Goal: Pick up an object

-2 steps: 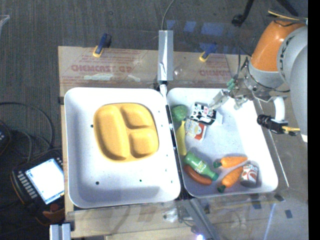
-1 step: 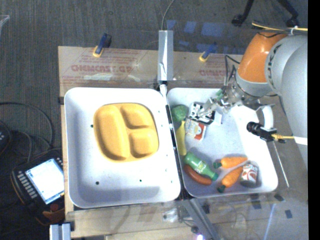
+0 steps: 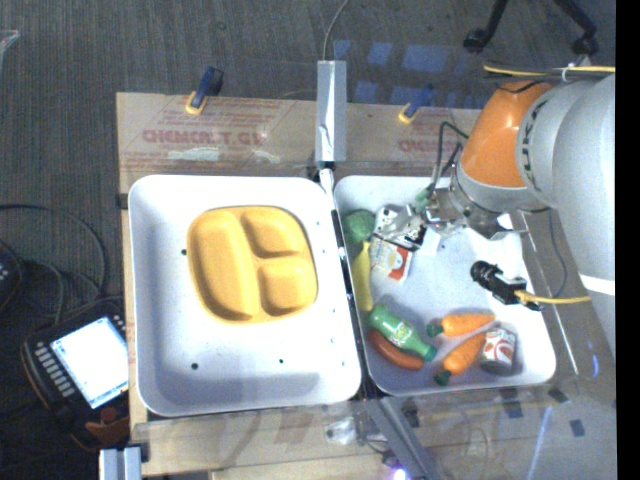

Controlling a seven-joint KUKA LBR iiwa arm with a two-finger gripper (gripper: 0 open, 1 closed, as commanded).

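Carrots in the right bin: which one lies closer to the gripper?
The upper carrot, lying almost level, is closer to the gripper. The other carrot slants below it, beside the red-and-white can.

Two white bins, left and right, smooth moulded plastic, slight sheen. Yellow divided tray mid left bin, matt plastic. Green bottle near right bin's front edge, glossy plastic. Two carrots by its front right corner, smooth matt plastic look. Carton toward the back edge, printed, crumpled, glossy. Small can at front right corner, shiny, metal look. Bench board behind bins, matt raw wood or cardboard, printed lettering. Arm shell smooth grey, orange band glossy. Floor rough carpet weave.
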